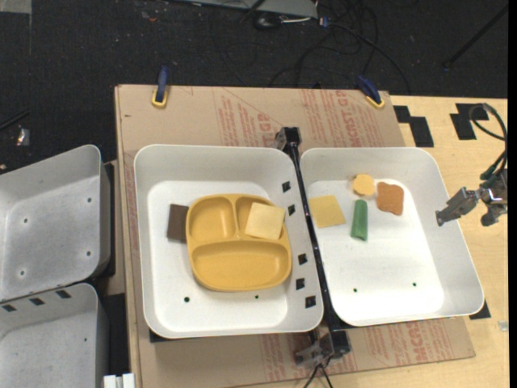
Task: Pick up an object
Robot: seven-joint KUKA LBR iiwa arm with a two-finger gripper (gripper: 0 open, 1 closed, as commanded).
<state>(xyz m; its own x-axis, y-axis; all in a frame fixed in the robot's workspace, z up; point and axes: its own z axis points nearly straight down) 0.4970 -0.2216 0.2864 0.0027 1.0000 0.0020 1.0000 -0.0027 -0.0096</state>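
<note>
The end effector sits at the right bin's outer rim, holding nothing; its finger state cannot be determined. Candidate objects lie well apart from it: orange piece, green block, yellow slice. Center over one isolated object and descend vertically.

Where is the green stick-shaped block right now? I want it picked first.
The green stick-shaped block lies in the right white bin, between the flat yellow square piece and the orange-brown lump.
</note>
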